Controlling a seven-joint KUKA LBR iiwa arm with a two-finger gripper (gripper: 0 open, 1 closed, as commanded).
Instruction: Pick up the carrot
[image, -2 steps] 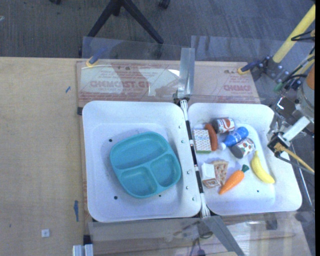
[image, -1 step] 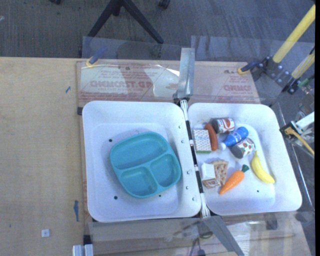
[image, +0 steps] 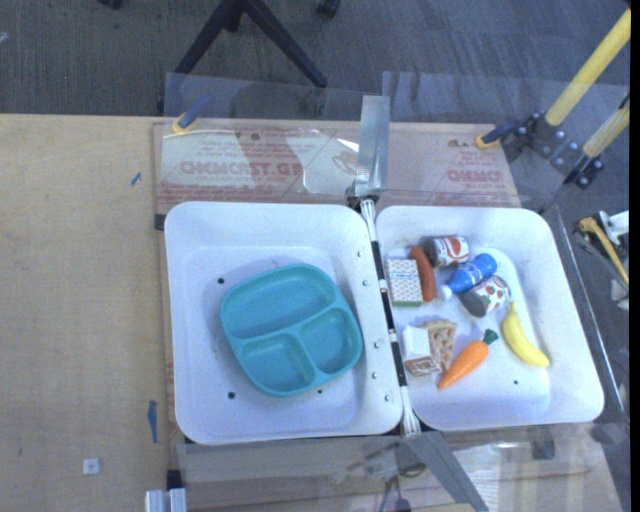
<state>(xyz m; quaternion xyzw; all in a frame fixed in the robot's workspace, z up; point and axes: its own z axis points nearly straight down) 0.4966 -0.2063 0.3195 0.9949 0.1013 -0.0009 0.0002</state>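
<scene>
A teal divided plate (image: 290, 328) is lying in the left white bin (image: 190, 300). In the right bin (image: 560, 390), small grocery toys are clustering: a box (image: 405, 281), a sausage (image: 424, 273), a can (image: 446, 249), a blue bottle (image: 470, 273). The carrot (image: 466, 361) is lying near the front, beside a cracker packet (image: 432, 347), with a banana (image: 523, 337) sitting to its right. The claw's state cannot be told.

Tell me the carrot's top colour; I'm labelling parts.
Green, above an orange body, on the carrot in the camera view.

Teal divided plate (image: 290, 328) lying in left bin (image: 190, 250); banana (image: 523, 338), hot dog (image: 425, 274), blue bottle (image: 470, 273) sitting in right bin (image: 560, 390).
</scene>
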